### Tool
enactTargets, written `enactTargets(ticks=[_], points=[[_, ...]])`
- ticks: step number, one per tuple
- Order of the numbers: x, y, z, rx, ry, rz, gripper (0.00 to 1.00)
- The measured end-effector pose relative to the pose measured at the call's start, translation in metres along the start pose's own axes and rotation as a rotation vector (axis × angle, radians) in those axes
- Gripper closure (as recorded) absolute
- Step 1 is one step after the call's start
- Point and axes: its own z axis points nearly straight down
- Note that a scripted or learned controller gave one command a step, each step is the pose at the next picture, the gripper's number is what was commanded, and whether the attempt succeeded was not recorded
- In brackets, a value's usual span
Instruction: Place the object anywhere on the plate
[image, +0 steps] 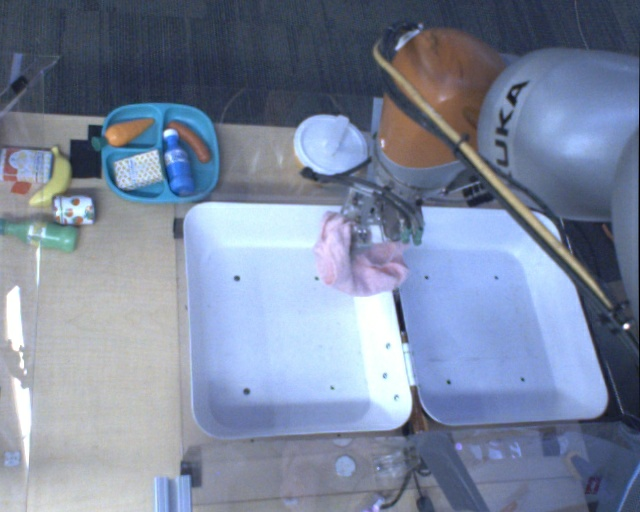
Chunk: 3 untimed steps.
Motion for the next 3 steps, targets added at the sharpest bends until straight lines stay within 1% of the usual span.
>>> enactTargets(ticks=[1, 2, 3], points=[[0.009, 0.048, -0.014, 0.0, 0.0, 0.0, 1.0], [0.011, 0.1, -0.012, 0.0, 0.0, -0.001, 1.0], [0.011, 0.1, -0.013, 0.0, -0.001, -0.001, 0.0]])
